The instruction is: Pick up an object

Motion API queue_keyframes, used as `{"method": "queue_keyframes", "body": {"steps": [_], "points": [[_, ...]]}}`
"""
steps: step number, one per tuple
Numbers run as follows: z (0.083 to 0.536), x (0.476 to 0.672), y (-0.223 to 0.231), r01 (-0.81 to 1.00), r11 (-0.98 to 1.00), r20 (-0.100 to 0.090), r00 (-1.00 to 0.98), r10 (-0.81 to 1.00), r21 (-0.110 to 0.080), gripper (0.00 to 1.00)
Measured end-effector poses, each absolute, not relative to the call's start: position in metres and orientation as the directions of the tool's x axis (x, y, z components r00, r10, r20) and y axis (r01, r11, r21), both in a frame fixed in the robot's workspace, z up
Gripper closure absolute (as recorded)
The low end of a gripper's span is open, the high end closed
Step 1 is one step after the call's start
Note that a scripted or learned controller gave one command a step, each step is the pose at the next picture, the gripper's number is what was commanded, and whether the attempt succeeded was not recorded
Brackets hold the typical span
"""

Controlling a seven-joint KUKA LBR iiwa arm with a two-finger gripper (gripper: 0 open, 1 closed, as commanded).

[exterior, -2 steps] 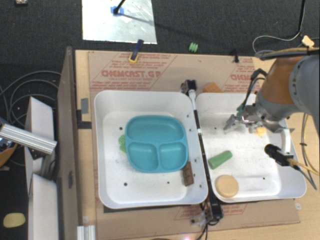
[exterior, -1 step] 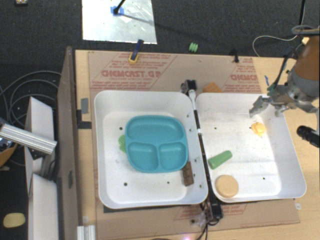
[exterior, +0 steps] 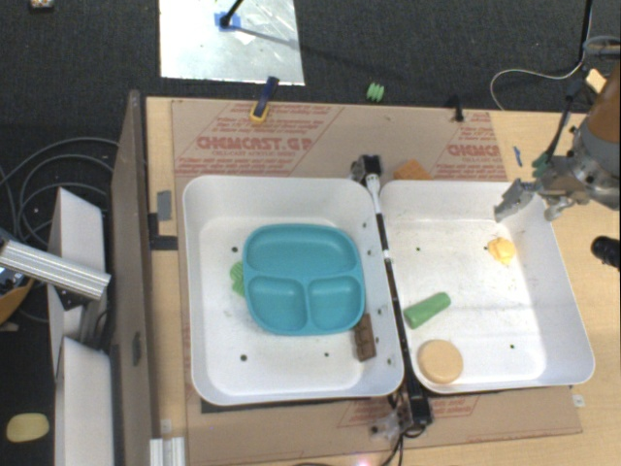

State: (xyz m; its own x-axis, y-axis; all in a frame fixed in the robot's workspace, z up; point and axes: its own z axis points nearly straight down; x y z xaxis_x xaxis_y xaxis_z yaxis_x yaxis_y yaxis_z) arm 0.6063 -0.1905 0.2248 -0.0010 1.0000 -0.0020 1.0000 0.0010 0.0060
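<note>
Arm at the right bin's far right rim.
The gripper (exterior: 529, 197) hangs over the right bin (exterior: 563, 289); its spread seems wide, though blurred. Just beneath lies the yellow object (exterior: 502, 250); open floor separates it from the green cylinder (exterior: 427, 310) and tan disc (exterior: 441, 360) near the divider.

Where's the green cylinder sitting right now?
The green cylinder lies in the right bin, near its left wall, just above the round tan disc and well below-left of the yellow object.

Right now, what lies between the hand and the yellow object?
Bare white bin floor separates the hand from the yellow object in the camera view.
</note>
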Motion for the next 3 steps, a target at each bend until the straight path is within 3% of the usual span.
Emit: {"method": "queue_keyframes", "body": {"steps": [1, 3], "points": [[0.1845, 0.6088, -0.2074, 1.000, 0.000, -0.001, 0.000, 1.000, 0.000, 0.00], [0.1780, 0.6067, -0.2034, 1.000, 0.003, -0.002, -0.003, 1.000, 0.003, 0.00]]}}
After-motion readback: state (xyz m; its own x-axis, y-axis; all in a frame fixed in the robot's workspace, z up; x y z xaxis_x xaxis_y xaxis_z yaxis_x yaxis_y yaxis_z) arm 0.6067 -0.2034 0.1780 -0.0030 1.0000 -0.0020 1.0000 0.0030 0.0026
